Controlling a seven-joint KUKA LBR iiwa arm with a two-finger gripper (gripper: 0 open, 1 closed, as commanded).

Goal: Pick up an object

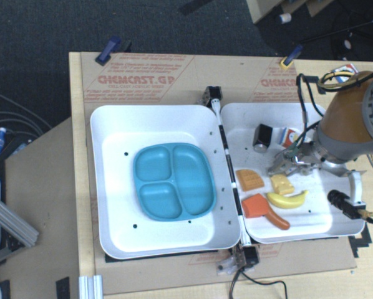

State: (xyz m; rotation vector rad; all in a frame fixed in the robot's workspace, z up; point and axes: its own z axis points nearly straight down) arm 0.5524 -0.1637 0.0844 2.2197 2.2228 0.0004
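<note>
My gripper [286,164] hangs low over the middle of the right bin [317,120], and the arm comes in from the right. Just below it lies a small yellow block [282,184], with a slice of toast [249,179] to its left. A banana [287,199] lies in front of the block. An orange-red piece [255,205] and a sausage [279,220] sit near the bin's front edge. Behind the gripper stand a black object [262,136] and a small red, white and blue item [288,136], partly hidden by cables.
The left bin [111,167] holds a blue divided plate [174,180]. A ridge [227,167] separates the two bins. Blue clamps [107,52] sit at the bench's back edge.
</note>
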